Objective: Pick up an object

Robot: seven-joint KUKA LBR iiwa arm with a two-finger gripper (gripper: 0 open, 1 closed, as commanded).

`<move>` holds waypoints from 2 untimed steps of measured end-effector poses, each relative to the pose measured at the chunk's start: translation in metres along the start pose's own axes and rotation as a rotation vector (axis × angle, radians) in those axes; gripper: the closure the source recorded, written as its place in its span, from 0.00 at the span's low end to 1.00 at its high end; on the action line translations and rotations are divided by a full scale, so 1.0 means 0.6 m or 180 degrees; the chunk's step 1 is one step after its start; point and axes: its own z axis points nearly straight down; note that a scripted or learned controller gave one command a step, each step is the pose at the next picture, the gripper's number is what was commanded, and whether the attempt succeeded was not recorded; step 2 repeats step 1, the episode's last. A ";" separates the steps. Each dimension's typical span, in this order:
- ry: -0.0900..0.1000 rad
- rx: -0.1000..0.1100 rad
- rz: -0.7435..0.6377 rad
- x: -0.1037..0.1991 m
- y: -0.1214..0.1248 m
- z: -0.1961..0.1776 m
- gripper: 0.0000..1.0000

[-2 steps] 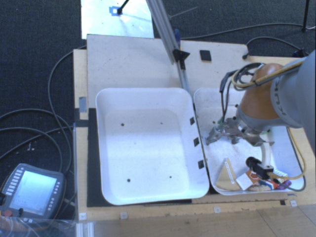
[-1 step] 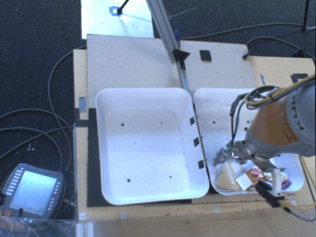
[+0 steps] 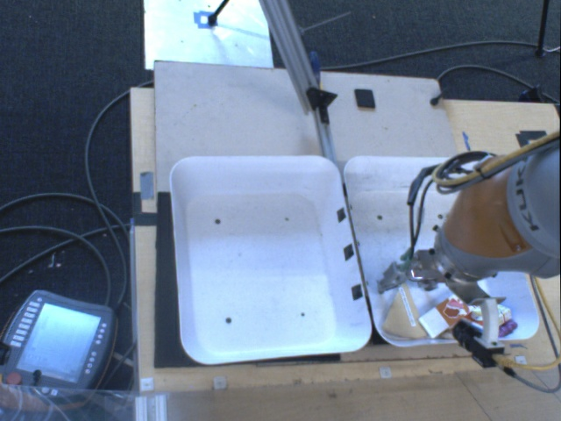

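gripper [image 3: 405, 276] low in the right bin [image 3: 377, 191] beside jumbled objects [image 3: 447, 314] — its grip can't be made out

Bench [image 3: 237, 103]: 2 white bins [image 3: 263, 253] [image 3: 377, 191] side by side.

White bins [image 3: 263, 178] on a tan bench [image 3: 263, 103]; grey arm [image 3: 526, 235] with orange band [image 3: 478, 222].

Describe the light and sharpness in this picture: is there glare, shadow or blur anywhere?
Camera view: even light, with the left bin very bright, near washed out; glare on the pale sheet at the top and on the pendant screen; soft shadow under the arm across the right bin; the items there are small and blurry, hard to tell apart.
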 end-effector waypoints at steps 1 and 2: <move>-0.0006 -0.0006 0.0008 -0.109 0.096 -0.001 0.00; -0.0006 -0.0006 0.0008 -0.109 0.096 -0.001 0.00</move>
